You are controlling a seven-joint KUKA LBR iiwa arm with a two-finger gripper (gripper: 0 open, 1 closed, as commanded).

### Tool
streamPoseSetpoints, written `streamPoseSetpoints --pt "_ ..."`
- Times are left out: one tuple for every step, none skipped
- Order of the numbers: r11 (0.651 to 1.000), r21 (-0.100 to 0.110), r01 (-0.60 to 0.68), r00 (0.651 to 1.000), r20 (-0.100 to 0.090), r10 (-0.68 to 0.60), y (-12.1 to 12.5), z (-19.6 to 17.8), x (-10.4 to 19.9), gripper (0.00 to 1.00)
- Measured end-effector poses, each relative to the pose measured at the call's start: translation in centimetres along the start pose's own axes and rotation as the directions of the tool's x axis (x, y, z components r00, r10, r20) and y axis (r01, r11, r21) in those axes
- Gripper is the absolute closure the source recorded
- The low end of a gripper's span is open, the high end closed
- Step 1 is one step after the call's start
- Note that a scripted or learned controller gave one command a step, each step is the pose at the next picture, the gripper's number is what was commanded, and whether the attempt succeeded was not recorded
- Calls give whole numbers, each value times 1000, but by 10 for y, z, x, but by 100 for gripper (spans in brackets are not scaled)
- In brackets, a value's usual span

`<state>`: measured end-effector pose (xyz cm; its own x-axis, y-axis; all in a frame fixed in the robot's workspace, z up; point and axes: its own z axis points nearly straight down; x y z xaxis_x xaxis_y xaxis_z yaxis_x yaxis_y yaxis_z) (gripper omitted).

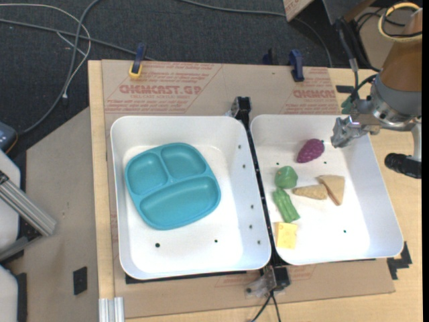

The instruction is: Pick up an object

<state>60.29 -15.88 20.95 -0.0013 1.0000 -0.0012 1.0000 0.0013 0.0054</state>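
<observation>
white bins (127, 200): two, holding one plate (173, 184), five foods.

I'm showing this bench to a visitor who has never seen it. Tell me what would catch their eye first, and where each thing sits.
The big turquoise divided plate stands out first, lying alone in the left bin. Next come the small toy foods in the right bin: a purple grape bunch near the far side, green pieces, tan wedges and a yellow square. The gripper hovers just right of the grapes.

We saw glossy white plastic bins (251, 180), a smooth matt teal plastic tray (173, 185), a rough brown cardboard sheet (201, 89) beneath, and a dull metal gripper (342, 133).
</observation>
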Motion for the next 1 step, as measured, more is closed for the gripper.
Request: streamPoseSetpoints --pt "1000 -1 0 1000 0 0 2 -41 0 100"
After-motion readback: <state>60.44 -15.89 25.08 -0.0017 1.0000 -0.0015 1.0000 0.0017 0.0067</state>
